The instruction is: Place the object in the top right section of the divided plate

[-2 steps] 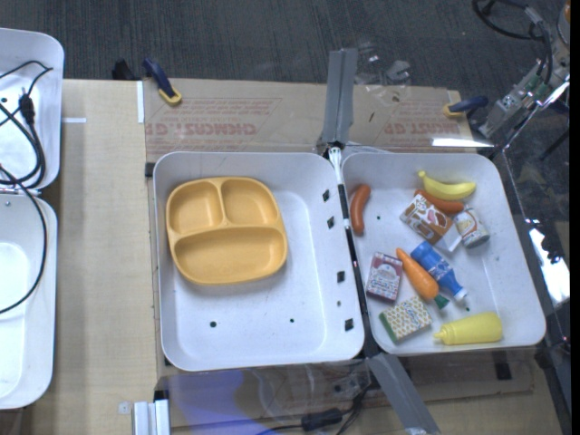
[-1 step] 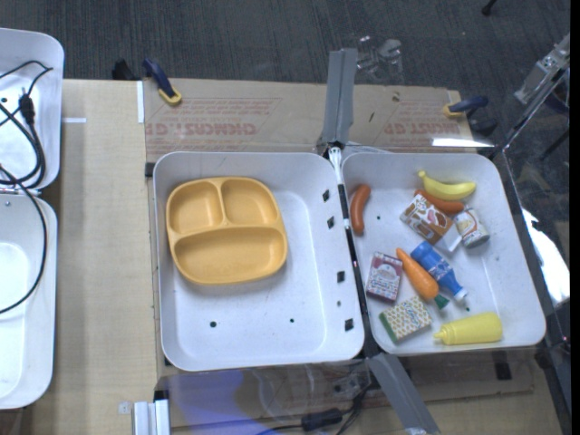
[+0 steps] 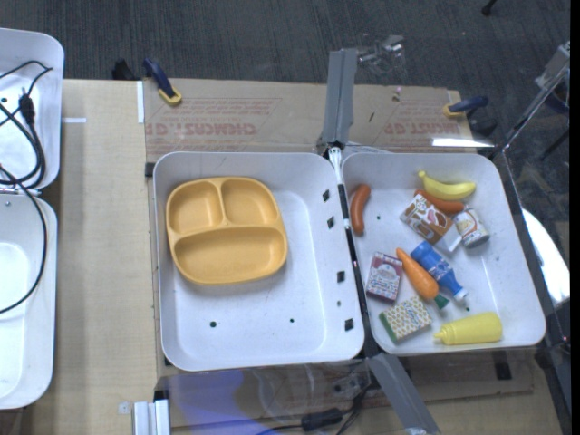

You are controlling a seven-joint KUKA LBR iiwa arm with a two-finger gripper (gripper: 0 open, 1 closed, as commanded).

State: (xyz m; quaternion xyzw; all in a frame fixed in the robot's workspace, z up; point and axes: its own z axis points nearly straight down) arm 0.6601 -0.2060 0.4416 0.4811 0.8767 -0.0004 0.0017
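A yellow divided plate (image 3: 227, 229) lies in the left bin (image 3: 245, 333), toward its upper left. It has two small sections at the top and one long section below, all bare. The right bin (image 3: 517, 234) holds the loose objects: a banana (image 3: 446, 187), a brown sausage (image 3: 360, 207), a carrot (image 3: 417, 275), a blue bottle (image 3: 437, 267), a yellow mustard bottle (image 3: 469, 330), a small can (image 3: 472, 227) and several small boxes.
Cardboard covers the bench behind the bins, with a blue clamp (image 3: 161, 82) at its left and another (image 3: 466, 106) at its right. A grey post (image 3: 340, 98) rises between the bins at the back. White trays with black cables sit at the far left.
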